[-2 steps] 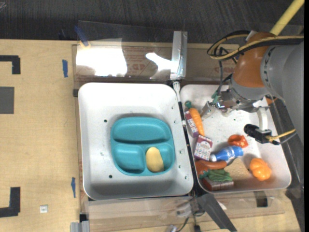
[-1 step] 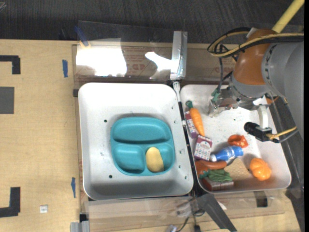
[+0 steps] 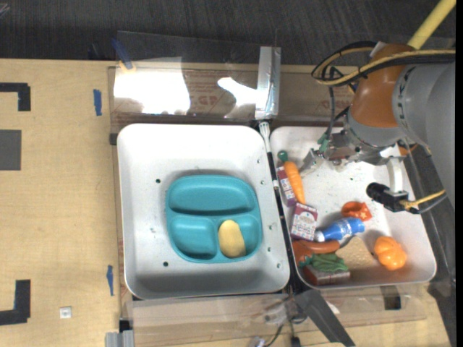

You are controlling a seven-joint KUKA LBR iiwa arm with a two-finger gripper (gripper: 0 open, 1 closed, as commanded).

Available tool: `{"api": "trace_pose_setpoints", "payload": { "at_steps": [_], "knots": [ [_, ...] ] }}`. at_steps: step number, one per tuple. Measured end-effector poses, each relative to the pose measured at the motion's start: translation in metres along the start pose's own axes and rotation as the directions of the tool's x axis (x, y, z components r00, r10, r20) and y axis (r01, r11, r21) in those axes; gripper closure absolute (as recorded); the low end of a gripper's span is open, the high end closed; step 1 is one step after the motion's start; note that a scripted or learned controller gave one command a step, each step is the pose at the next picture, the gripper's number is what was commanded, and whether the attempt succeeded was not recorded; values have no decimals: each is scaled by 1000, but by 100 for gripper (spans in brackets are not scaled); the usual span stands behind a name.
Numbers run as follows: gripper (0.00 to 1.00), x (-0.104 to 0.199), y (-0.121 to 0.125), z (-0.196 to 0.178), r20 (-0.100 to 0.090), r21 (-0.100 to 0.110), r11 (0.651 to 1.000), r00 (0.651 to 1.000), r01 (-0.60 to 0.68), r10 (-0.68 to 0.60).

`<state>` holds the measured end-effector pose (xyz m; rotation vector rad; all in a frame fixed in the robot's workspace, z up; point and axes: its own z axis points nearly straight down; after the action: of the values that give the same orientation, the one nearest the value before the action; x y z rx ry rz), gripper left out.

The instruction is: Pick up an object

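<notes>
Nearest the lens, along the right bin's (image 3: 425, 262) front edge: a green leafy toy (image 3: 329, 263), a red sausage-like piece (image 3: 317, 246) and an orange round fruit (image 3: 390, 252), with a blue bottle (image 3: 340, 230), small carton (image 3: 304, 222) and carrot (image 3: 291, 181) behind them. Left bin (image 3: 137, 194) holds a teal divided tray (image 3: 206, 201) with a yellow potato-like piece (image 3: 231, 238) in its front right compartment. Gripper (image 3: 334, 150) hovers over the right bin's back left area, nothing visibly held; whether it is spread or pressed together, cannot tell.

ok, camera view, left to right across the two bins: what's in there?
Teal divided tray → yellow potato-like piece in its lower right compartment → carrot → small carton → blue-and-white bottle → orange fruit. Tool sits above the right bin's top.
</notes>
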<state>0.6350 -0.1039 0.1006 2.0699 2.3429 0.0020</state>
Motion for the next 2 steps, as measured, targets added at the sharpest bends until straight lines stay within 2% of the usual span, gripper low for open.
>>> {"api": "trace_pose_setpoints", "payload": {
  "at_steps": [1,2],
  "knots": [
    [0,-4,33,14,-8,6,999,999,41,-41],
    [0,1,9,13,-9,5,999,999,41,-40]
  ]
}}
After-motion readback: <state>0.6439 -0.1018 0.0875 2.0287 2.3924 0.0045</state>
